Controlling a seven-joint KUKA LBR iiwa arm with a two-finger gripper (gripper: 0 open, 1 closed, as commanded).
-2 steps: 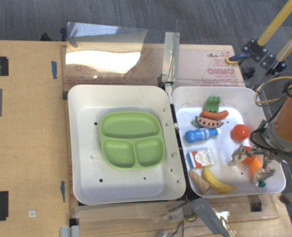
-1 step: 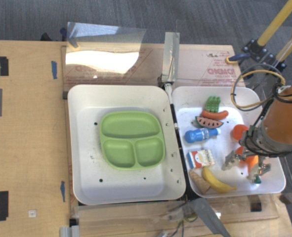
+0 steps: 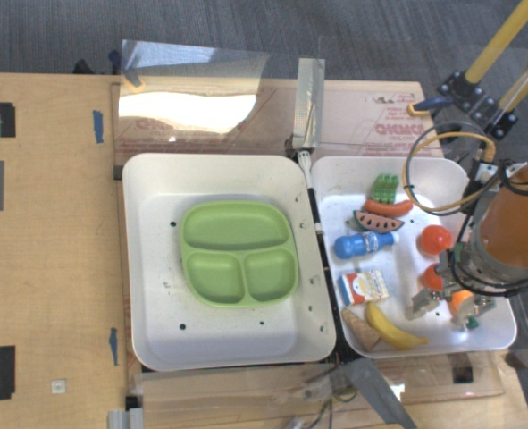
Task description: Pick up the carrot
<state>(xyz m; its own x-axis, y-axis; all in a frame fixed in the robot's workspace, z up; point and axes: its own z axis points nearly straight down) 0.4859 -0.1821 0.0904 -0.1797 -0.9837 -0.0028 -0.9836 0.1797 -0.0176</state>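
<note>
Camera view: the hand [image 3: 448,306] is being lowered by the right bin's [image 3: 505,336] near-right corner, touching the carrot [image 3: 461,300]; finger state cannot be told.

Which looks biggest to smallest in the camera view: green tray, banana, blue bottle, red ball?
1. green tray
2. banana
3. blue bottle, close to the banana in length
4. red ball

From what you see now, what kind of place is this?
Probably a robot test bench: two shallow white bins on cardboard, a green divided plate, plastic toy food like the yellow banana, and a grey arm over them.
</note>
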